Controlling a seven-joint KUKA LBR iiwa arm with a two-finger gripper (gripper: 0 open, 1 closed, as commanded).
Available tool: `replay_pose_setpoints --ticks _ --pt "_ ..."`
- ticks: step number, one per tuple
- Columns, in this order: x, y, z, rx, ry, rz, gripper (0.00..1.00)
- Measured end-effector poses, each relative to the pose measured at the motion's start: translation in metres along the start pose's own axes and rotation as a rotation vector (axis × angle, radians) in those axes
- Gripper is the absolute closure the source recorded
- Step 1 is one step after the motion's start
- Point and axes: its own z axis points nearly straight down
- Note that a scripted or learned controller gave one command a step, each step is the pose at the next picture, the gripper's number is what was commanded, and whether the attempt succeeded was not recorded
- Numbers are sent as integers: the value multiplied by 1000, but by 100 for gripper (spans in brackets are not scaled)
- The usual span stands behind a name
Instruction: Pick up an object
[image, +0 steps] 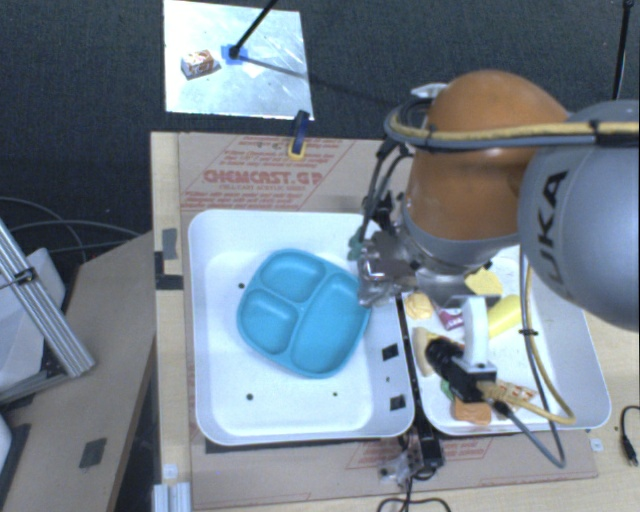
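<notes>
Toward three o'clock, the right bin (590, 395) is overhung by the arm (500, 170), whose gripper (375, 268) is seen above the divide between the bins; whether the claw is released or clenched cannot be told; small objects (490, 310) are heaped beneath it; at nine o'clock, a blue divided plate (300, 315) is laid in the left bin (215, 400).

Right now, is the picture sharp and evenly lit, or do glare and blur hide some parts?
Camera view: the blue tray in the left bin is sharp and evenly lit; the shiny sheet at top glares brightly; the arm, close to the lens, looks soft and covers much of the right bin, whose small items stay hard to read.
</notes>
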Motion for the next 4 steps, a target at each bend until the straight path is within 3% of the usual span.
replay_pose_setpoints --ticks 1,2,3,4 --pt "-30 3 -174 -18 3 2 100" --pt "-96 2 -163 0 -3 11 100" --pt "-142 1 -112 4 -3 10 100" --pt "-21 0 -26 10 0 -9 100"
